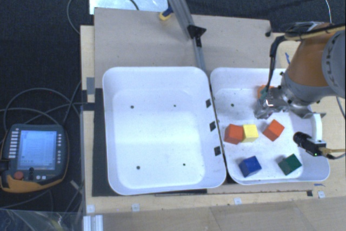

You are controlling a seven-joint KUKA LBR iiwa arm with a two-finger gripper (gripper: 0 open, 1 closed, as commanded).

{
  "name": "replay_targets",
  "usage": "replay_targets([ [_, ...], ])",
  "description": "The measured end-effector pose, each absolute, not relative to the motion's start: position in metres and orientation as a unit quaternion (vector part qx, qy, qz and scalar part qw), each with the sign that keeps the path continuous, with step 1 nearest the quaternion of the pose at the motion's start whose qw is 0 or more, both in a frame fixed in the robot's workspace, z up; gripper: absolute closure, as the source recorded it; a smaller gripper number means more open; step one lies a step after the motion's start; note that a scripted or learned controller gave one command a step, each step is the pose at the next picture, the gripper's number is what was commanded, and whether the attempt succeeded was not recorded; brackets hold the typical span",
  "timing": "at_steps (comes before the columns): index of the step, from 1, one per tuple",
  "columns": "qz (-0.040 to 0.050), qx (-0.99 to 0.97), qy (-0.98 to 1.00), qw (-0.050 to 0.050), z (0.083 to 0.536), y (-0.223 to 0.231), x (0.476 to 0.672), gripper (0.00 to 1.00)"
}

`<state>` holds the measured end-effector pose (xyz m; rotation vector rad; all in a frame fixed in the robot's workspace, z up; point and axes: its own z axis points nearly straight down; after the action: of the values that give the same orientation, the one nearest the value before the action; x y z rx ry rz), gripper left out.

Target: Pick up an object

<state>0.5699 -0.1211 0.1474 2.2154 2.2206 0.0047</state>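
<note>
Gripper (266, 107) hovering low in the right bin (236, 81), finger state honestly unreadable, partly hiding something orange (261, 89), smooth colored cubes sitting nearby

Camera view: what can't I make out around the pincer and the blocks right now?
- Pincer: the arm's own wrist covers it; its state is unreadable.
- Orange thing beside the pincer: just a sliver, the rest behind the arm.
- Right bin: its far right corner lies under the arm.
- Green block: too small to tell its faces.
</note>
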Motion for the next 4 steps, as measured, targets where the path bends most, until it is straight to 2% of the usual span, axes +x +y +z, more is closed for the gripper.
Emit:
replay_targets([
  [1,0.0024,0.705,0.709,0.004,0.211,-0.124,0.576,1.00],
  [2,0.0007,0.706,0.709,0.001,0.211,-0.124,0.577,1.00],
  [3,0.0017,0.703,0.711,0.001,0.220,-0.078,0.585,1.00],
  [4,0.0014,0.703,0.711,0.000,0.226,-0.027,0.577,1.00],
])
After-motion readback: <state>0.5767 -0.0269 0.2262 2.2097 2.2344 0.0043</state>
